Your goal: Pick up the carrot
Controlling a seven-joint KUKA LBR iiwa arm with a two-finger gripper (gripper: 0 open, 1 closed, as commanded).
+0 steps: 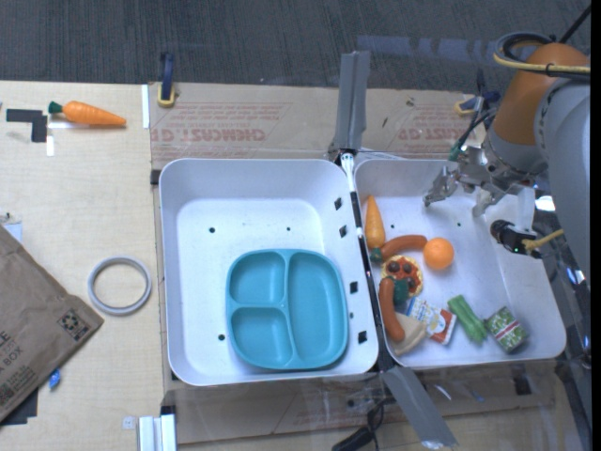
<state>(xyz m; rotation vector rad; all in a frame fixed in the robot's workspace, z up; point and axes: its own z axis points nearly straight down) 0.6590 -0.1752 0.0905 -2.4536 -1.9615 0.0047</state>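
An orange carrot [374, 220] lies in the right bin [540, 294], against its left wall, pointing toward the far side. A second carrot [87, 114], with a green top, rests on the bench at the far left, outside both bins. My gripper [459, 197] hangs over the far part of the right bin, about a hand's width right of the bin's carrot. Its fingers [437, 194] are spread open with nothing between them.
The right bin also holds an orange ball [438, 253], a sausage [404, 244], a pizza slice [405, 272], a green stick [467, 318] and a green can [507, 330]. A blue divided plate [286, 308] sits in the left bin [188, 252]. A tape ring [119, 284] lies on the bench.
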